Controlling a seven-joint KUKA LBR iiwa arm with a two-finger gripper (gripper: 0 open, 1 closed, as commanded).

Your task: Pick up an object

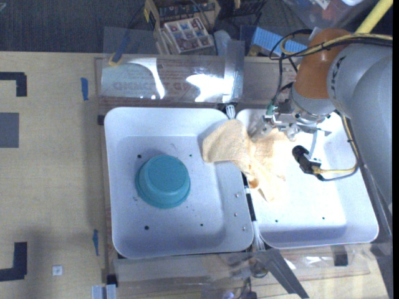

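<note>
A tan cloth (240, 151) lies draped across the ridge between the two white bins, one end in the left bin (121, 223) and the other in the right bin (324, 223). A teal bowl (163, 180) sits upside down in the left bin. My gripper (272, 124) hangs near the back left corner of the right bin, right at the upper edge of the cloth. The wrist hides where the two meet, so I cannot see whether the cloth is held.
The grey arm with its orange band (318, 67) covers the right bin's back right part, and a black cable (308, 161) loops down from it. A shiny plastic sheet (168, 80) lies behind the bins, with boxes and clutter beyond it.
</note>
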